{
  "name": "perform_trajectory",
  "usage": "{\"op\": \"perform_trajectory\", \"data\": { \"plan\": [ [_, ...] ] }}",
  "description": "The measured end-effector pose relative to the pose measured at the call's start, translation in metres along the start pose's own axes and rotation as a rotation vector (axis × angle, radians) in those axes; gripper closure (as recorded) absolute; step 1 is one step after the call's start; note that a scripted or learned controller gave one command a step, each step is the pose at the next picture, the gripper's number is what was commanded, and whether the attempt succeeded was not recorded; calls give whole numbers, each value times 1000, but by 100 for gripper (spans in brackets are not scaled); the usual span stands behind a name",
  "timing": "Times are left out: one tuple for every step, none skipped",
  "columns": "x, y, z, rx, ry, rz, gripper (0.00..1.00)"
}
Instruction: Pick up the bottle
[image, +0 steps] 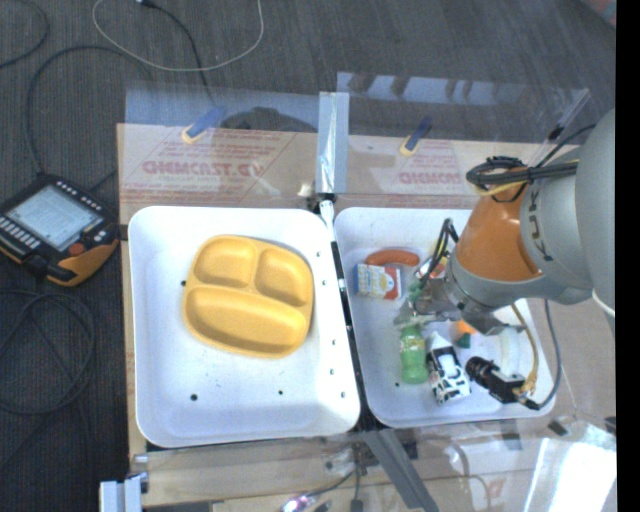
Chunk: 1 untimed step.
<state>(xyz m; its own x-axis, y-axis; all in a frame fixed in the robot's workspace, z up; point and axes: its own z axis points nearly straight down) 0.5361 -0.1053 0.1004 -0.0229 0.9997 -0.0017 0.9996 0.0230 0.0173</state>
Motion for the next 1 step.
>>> {"op": "perform_trajectory", "data": {
  "plan": [
    [58, -3, -113, 18, 0, 6, 100]
  ]
}}
